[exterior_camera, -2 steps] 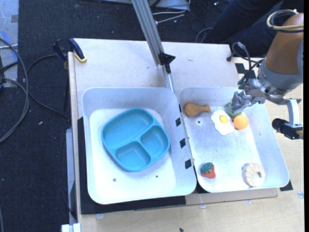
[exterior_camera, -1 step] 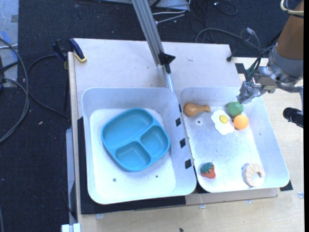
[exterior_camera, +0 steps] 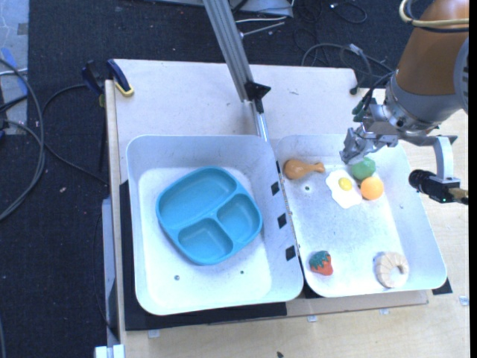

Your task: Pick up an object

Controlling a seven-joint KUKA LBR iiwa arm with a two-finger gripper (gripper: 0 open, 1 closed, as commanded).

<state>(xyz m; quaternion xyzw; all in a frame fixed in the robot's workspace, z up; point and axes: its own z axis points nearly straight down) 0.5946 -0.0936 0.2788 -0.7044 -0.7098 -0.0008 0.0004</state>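
My gripper (exterior_camera: pixel 356 154) hangs over the far side of the right bin (exterior_camera: pixel 417 237), just above and left of a green toy (exterior_camera: pixel 364 168). An orange ball (exterior_camera: pixel 372 189) lies against the green toy, and a fried egg toy (exterior_camera: pixel 343 187) sits to their left. A chicken drumstick (exterior_camera: pixel 302 168) lies near the bin's far left corner. A strawberry (exterior_camera: pixel 321 262) and a pale shrimp-like piece (exterior_camera: pixel 390 268) rest near the front edge.
A blue divided plate (exterior_camera: pixel 209 215) lies in the left bin (exterior_camera: pixel 149 274). A slanted metal pole (exterior_camera: pixel 235 43) rises from between the bins at the back. Cables run over the dark floor beyond the bench.
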